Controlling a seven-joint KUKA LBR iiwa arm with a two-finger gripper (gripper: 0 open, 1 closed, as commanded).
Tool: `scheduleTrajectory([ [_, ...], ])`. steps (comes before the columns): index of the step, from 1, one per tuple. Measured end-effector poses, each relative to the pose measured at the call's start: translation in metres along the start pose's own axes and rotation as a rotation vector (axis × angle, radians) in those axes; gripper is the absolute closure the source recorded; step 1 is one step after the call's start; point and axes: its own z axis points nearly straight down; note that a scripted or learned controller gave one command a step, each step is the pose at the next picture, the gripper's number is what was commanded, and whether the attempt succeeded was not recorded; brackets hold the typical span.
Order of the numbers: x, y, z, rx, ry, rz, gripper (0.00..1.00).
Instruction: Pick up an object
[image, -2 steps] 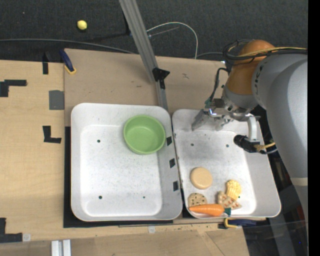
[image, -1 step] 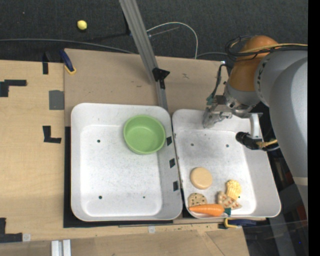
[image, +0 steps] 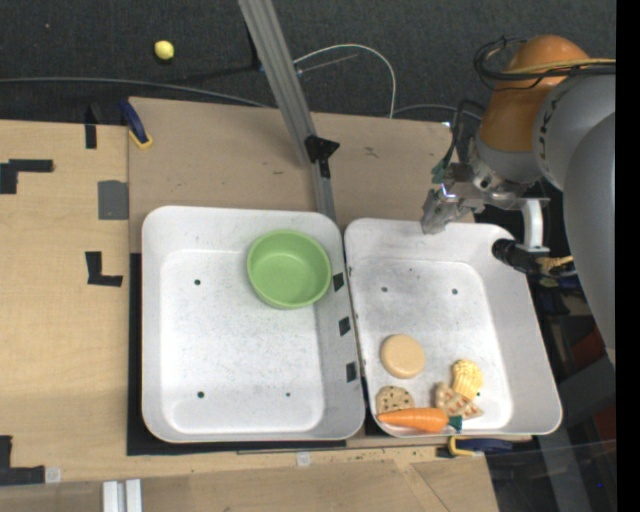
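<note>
Nothing is picked yet: the tool (image: 437, 215) hangs at the upper edge of the right bin (image: 520, 330), its state impossible to tell, while the carrot (image: 413, 420), cookie (image: 402, 355) and other food lie lower right, untouched.

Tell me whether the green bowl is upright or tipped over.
Upright. The green bowl sits in the left bin with its round rim facing up and its hollow inside showing, with nothing in it.
</note>
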Motion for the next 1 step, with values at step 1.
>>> scheduleTrajectory([
  [1,0.0004,0.0012,-0.0534,0.001,0.001,0.000,1.00],
])
